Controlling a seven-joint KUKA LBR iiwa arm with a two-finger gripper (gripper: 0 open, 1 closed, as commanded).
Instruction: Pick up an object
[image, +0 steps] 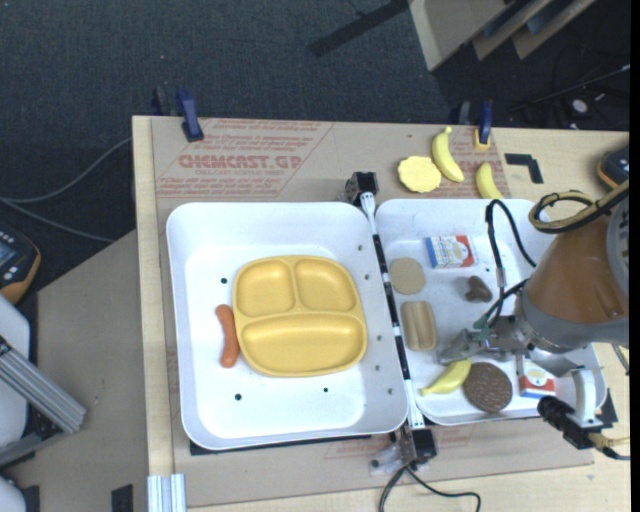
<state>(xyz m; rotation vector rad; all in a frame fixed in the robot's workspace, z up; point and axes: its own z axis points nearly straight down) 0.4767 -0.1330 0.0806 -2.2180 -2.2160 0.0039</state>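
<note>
Just below pincer (470, 345) (right bin (512, 212)): banana (447, 378).

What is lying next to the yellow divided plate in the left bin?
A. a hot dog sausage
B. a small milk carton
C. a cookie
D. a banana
A: an orange-red sausage lies in the left bin along the left edge of the yellow divided plate.

The arm (575, 285) covers part of the right bin (520, 215), and its upper part runs off the right edge. The pincer (470, 345) is blurred, its grip unreadable. The carton's (448, 250) print is too small to read.
</note>
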